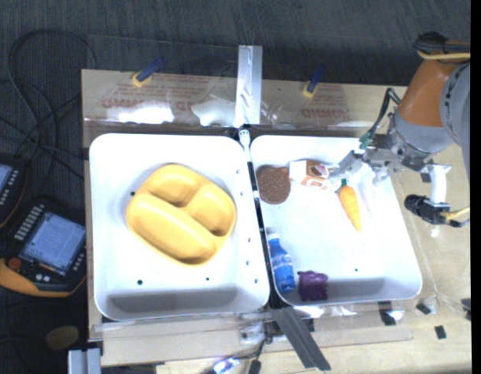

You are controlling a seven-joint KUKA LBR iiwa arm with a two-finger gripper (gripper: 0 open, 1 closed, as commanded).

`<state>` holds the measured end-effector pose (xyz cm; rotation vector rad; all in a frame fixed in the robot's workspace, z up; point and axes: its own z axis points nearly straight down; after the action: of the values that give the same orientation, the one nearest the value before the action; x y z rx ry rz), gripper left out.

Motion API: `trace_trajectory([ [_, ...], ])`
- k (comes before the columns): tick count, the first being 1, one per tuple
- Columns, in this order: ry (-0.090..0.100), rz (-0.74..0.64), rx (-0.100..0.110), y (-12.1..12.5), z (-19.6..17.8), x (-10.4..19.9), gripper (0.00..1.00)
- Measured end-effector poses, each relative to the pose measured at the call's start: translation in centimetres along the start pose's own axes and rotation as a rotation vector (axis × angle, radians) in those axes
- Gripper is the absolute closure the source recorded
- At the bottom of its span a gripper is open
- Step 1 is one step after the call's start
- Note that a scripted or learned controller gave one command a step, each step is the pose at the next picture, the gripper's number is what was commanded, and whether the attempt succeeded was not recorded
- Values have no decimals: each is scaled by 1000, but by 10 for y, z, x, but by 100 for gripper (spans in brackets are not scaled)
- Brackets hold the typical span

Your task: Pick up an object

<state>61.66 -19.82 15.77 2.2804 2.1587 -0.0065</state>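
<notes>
Approach step: I am lining up on the carrot, lying in the right bin, upper right of centre.

The gripper is hovering just above its green end, fingers apart, nothing between them; I judge the next move needs a straight descent.

Single fixed view from above the bench, looking down at a slant — both bins, left and right, fit whole within the picture. The arm enters from the right edge; floor shows beyond the bench.
</notes>
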Motion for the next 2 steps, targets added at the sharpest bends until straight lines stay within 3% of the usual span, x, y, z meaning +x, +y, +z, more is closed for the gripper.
trace_trajectory([
  [1, 0, 0, 0, 0, 0, 0, 0],
  [2, 6, -24, -3, -19, 63, -6, 0],
])
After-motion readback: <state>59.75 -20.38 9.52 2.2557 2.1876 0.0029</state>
